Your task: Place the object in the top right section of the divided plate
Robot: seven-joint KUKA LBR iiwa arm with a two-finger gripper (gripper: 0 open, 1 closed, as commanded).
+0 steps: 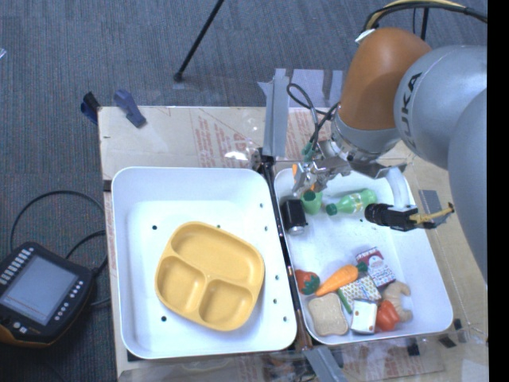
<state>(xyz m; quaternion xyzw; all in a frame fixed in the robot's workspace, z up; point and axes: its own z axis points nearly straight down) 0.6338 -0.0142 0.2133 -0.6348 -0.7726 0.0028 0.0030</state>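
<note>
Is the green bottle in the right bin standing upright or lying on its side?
Lying on its side. The green bottle stretches across the floor of the right bin, beside the gripper.

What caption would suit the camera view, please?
KUKA arm's tool over right bin near green bottle; yellow divided plate in left bin.

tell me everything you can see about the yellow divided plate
The yellow divided plate looks like matte plastic, rounded-square, with a raised rim and three sections: one long one and two smaller ones. It lies flat, turned at an angle, near the middle of the left white bin, resting on the bin's floor. Nothing lies in it, and nothing else touches it.
</note>
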